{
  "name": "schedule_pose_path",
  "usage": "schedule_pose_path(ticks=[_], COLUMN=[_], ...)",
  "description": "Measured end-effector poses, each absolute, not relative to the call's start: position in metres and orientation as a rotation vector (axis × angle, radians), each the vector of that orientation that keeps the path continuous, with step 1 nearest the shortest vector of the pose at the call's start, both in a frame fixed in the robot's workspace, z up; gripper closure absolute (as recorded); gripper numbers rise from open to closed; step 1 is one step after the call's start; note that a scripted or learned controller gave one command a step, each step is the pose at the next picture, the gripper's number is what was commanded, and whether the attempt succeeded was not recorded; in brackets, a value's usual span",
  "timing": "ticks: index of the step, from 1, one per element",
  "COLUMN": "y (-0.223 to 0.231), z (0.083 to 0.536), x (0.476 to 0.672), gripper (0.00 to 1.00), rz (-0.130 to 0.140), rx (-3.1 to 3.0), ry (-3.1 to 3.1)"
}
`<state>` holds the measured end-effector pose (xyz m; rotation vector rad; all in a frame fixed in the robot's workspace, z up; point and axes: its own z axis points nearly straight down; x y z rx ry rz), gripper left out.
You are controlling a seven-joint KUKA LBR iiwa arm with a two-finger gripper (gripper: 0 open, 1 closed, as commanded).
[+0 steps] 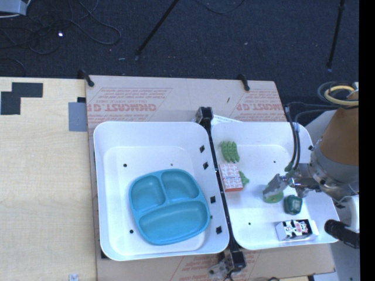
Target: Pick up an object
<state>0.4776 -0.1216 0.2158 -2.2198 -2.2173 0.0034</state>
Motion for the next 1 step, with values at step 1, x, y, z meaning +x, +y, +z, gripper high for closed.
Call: schedule_pose_path(ticks=[1], y=[-0.1255], z=[0.1592], x=[0.4854], gripper=[0.00], rz=[0.006], rx=[-2.217], ry=[-2.216])
